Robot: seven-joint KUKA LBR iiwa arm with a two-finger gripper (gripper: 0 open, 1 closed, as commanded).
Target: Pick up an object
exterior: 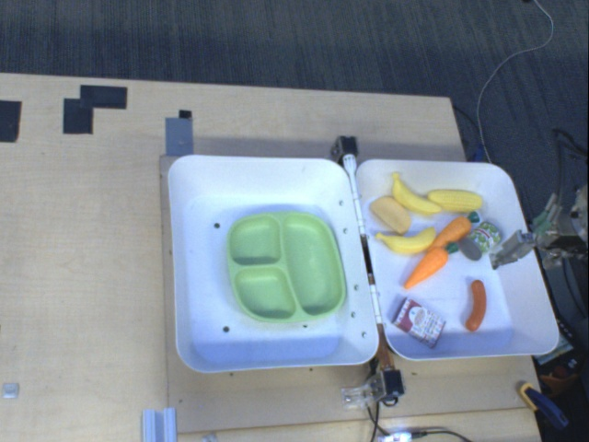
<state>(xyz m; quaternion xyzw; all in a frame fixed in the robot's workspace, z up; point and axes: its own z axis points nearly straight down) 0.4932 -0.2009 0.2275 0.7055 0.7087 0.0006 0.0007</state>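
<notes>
While fingers hang at the right bin's rim, grip state unclear, tapered carrot, curved bananas.

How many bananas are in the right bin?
2: one banana near the far edge, beside a yellow lemon-like piece; another banana lower, left of the carrot.

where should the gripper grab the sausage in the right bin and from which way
Grip the sausage across its middle, coming straight down from above. It lies flat and alone on the right bin floor, long axis running near to far, so the fingers should close across its narrow width, left to right.
</notes>
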